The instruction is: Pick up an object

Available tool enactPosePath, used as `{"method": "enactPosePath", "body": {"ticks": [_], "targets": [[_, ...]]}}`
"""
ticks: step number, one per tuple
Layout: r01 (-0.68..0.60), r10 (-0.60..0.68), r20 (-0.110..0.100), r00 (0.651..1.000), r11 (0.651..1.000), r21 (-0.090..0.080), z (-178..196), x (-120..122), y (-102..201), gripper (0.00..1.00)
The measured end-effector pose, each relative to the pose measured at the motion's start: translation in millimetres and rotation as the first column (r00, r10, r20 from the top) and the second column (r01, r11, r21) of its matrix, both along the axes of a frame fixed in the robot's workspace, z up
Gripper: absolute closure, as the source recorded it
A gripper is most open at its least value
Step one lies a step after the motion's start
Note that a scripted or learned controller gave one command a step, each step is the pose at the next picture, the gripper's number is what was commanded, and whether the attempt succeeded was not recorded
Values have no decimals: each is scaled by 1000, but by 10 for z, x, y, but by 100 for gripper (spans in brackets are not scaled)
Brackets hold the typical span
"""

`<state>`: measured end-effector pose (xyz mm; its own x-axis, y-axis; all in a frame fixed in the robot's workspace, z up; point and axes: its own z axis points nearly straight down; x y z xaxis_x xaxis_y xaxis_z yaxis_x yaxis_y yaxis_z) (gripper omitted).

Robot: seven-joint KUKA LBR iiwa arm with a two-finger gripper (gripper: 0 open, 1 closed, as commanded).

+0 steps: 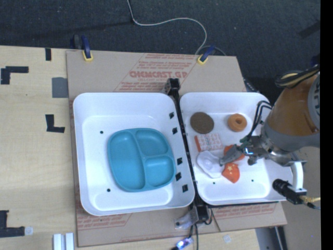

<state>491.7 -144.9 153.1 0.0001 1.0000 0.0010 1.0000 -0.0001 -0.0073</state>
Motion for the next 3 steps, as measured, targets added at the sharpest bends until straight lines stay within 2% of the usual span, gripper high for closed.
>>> {"method": "enactPosePath", "body": {"ticks": [1, 2, 3], "targets": [[-1, 1, 1, 1000, 1000, 0, -443, 29, 1, 0], [-1, 1, 5, 1000, 1000, -1, -683, 29, 0, 0], [-1, 1, 6, 1000, 1000, -1, -573, 32, 5, 100]]}}
